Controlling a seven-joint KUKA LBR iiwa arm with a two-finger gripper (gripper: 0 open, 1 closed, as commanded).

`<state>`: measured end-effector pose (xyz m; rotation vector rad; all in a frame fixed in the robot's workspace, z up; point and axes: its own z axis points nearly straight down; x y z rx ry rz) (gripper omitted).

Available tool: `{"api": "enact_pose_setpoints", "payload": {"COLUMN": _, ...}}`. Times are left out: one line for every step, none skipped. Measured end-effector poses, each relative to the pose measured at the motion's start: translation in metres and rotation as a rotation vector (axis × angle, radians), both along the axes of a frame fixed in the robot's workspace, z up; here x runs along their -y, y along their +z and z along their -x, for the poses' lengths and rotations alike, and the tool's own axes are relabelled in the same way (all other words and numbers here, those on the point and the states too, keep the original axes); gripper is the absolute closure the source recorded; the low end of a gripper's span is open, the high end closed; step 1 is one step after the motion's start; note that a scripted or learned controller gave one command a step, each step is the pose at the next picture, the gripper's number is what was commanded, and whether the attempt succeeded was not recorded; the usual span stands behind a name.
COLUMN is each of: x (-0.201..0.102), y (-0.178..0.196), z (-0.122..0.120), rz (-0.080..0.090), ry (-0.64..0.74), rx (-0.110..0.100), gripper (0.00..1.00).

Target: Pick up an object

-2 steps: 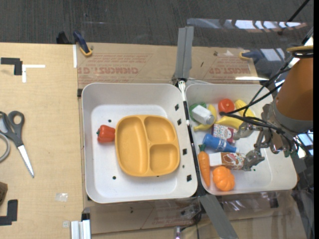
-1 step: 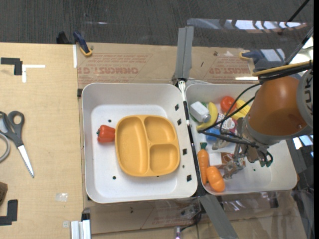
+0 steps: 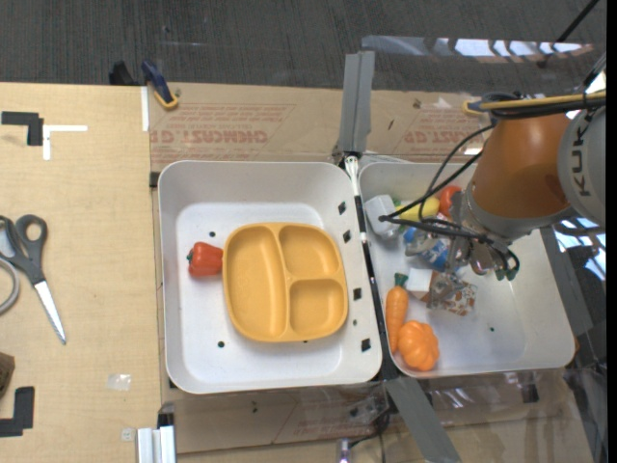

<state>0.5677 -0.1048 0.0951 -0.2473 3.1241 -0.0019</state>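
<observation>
The likeliest thing to be picked, a crumpled snack packet (image 3: 451, 294) with a dark printed face, is lying in the right bin (image 3: 540, 340), near its middle, just below the gripper (image 3: 479, 258). The packet is sitting slightly down and left of the gripper's tip, so the coming move looks like a short descent with a small shift that way. Its long axis is running roughly left to right, tilted a little.

Around it, a carrot (image 3: 396, 314) is lying lengthwise along the bin's left wall, touching a small orange pumpkin (image 3: 418, 344) below it. Above the packet, a heap of small things is crowding together: a blue-and-white wrapper (image 3: 427, 249), a pale cup-like piece (image 3: 379, 207), a yellow item (image 3: 421, 207) and a red-orange one (image 3: 450, 201).

The arm (image 3: 516, 167) is reaching in from the right, its orange band looming over the heap. I cannot tell the gripper's state or whether it is touching the packet.

In the left bin (image 3: 183, 287), a yellow divided plate (image 3: 285, 281) is resting with a red pepper (image 3: 204, 258) touching its left edge.
</observation>
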Motion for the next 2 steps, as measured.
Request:
{"api": "enact_pose_setpoints", "payload": {"x": -0.009, "y": 0.000, "z": -0.038, "rz": -0.001, "ry": -0.030, "rx": 0.000, "gripper": 0.00}}
{"api": "enact_pose_setpoints", "payload": {"x": -0.001, "y": -0.003, "z": 0.024, "rz": -0.002, "ry": -0.194, "rx": -0.006, "gripper": 0.00}}
